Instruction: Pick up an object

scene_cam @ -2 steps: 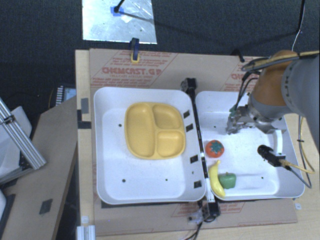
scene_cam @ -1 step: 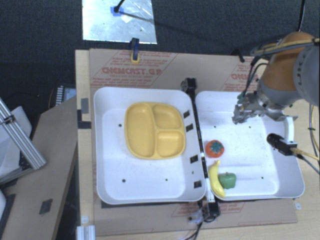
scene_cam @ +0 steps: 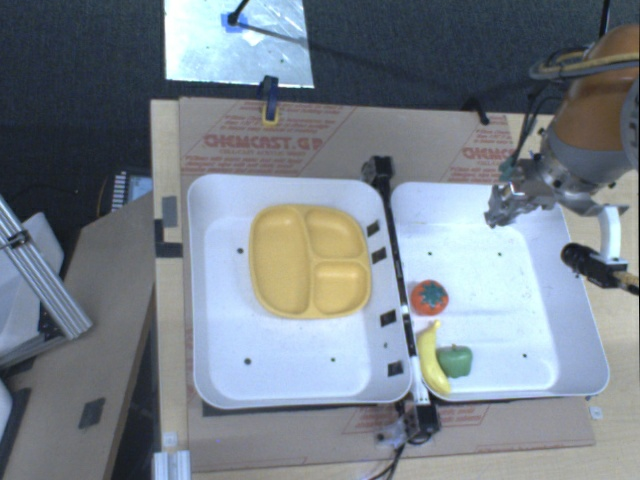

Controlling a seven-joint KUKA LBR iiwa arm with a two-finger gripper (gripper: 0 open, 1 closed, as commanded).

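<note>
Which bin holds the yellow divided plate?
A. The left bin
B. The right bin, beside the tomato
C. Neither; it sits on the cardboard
A: the yellow divided plate lies in the left bin, apart from the tomato in the right bin.

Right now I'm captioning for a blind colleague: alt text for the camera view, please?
The gripper hovers over the right bin's far edge, away from a tomato, banana and green pepper near its front left. A yellow divided plate lies in the left bin.
</note>
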